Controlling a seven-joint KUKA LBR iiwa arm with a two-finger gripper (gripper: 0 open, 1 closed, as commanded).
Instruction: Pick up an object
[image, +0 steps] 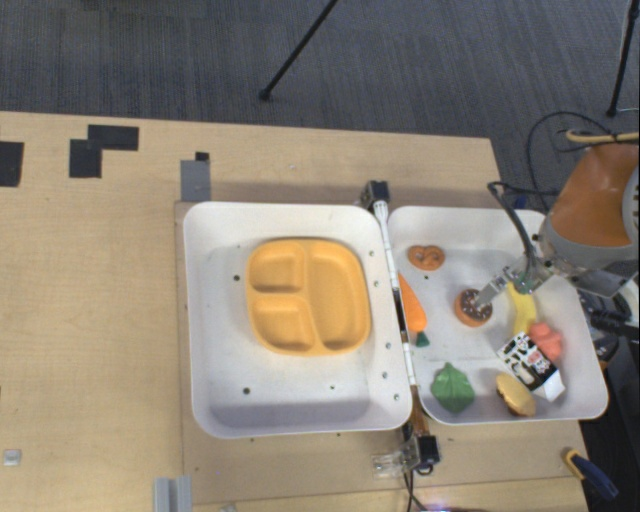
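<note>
Round brown doughnut (473, 307) beside metal gripper (497, 289).

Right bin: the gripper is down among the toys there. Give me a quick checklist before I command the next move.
1. Gripper sits over the right bin, beside the donut: ok.
2. Something held between the fingers: cannot tell.
3. Banana lies close beside the gripper, collision risk: not ok.
4. Donut lies apart from the pretzel and carrot: ok.
5. Milk carton, pink toy and bread crowd together: not ok for a clean pick.
6. Yellow tray lies flat in the left bin: ok.
</note>
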